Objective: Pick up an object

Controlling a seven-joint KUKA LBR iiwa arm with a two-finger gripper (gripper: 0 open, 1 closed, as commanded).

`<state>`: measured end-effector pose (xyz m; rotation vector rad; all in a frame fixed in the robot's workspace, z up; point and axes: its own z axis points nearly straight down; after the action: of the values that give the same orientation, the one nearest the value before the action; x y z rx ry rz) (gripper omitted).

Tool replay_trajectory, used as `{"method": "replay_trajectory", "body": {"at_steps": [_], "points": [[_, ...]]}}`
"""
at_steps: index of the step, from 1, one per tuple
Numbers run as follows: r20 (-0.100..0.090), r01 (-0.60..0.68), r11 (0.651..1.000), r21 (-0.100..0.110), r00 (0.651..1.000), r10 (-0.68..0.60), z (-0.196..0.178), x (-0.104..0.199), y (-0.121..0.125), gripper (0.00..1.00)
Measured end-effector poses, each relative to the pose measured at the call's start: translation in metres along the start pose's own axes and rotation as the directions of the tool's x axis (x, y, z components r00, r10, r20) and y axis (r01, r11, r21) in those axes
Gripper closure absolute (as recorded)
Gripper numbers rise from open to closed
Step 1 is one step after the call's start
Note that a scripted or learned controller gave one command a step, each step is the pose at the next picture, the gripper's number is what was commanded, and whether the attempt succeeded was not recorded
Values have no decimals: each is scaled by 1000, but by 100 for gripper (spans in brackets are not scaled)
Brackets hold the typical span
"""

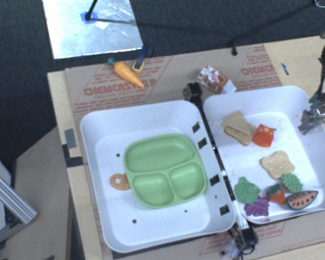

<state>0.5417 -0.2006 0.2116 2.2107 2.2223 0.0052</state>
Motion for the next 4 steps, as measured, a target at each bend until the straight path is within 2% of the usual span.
{"method": "replay_trajectory", "body": {"at_steps": [1,2,4], "points": [[-1,0,1000,3,1000,0,-14,0,1,100],[-3,4,1000,5,1000,-4,-6,47,18,100],[-4,5,1000,3,1000,-5,-26,152,63,100]]}}
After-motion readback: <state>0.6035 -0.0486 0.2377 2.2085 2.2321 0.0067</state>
